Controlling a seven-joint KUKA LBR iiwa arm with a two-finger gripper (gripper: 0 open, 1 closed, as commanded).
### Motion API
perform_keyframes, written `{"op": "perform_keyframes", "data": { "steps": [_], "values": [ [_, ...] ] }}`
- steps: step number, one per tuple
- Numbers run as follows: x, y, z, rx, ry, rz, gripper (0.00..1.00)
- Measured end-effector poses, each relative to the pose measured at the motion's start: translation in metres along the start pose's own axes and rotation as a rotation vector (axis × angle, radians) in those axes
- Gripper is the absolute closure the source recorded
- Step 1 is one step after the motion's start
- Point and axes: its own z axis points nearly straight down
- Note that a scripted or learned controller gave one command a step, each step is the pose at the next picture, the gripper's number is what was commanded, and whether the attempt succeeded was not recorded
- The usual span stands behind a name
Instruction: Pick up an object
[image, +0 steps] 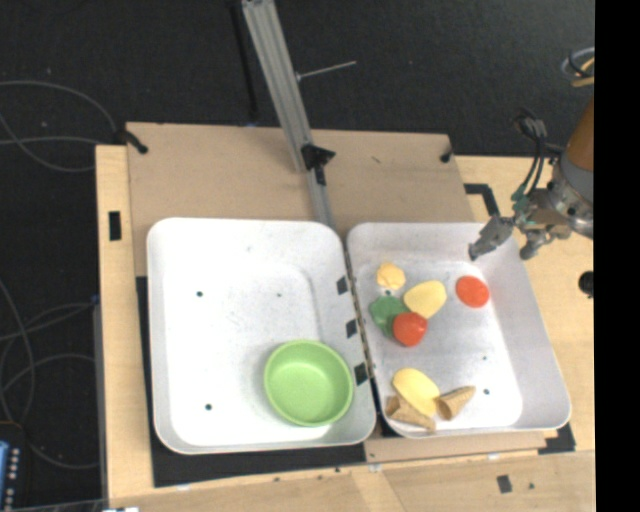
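we saw the gripper hanging over the upper right corner of the right bin, its two fingers spread apart with nothing between them. one finger pointed down and left over the bin's rim, the other sat nearer the bin's right edge. the arm came in from the right.

inside the right bin lay a cluster of small things. an orange ball sat closest to the gripper, apart from the rest. left of it a yellow lump touched a red ball and a green piece, with a smaller yellow piece just above them. near the bin's front edge a yellow oval lay beside two tan cone-shaped pieces.

the left bin held a green bowl near its front right corner. both bins rested on the desk.
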Motion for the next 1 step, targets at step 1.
{"op": "perform_keyframes", "data": {
  "steps": [1],
  "values": [
    [-0.0003, -0.0001, -0.0001, 0.000, -0.001, 0.000, 0.00]
  ]
}}
